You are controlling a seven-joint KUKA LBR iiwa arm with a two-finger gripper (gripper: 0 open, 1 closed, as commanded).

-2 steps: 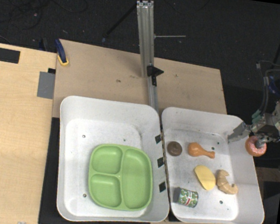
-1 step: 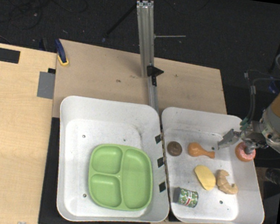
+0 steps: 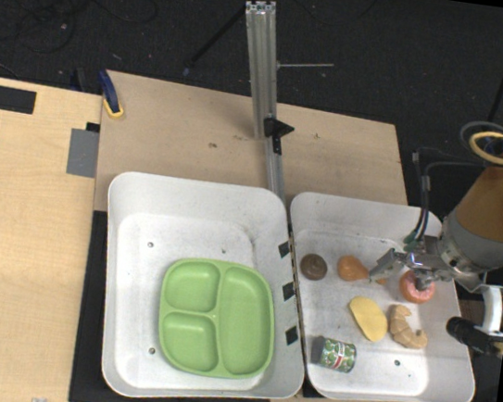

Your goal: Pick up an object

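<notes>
Over the right white plastic bin (image 3: 448, 389) the jaws (image 3: 403, 264) stand spread, pinching nothing (small orange lump (image 3: 352, 269) just left, pink ring-shaped doughnut (image 3: 418, 288) just right).

A grey robot arm (image 3: 483, 216) reaches from the frame's right, its gripper (image 3: 408, 263) low over the right white bin (image 3: 375, 378) near a pink ring-shaped toy (image 3: 417, 288); a green divided plate (image 3: 215, 318) fills the left white bin (image 3: 137, 216).

right bin (image 3: 448, 389): brown ball (image 3: 314, 267), orange lump (image 3: 352, 268), pink donut (image 3: 417, 287), yellow piece (image 3: 369, 318), tan piece (image 3: 408, 327), green can (image 3: 337, 354) on side.
</notes>
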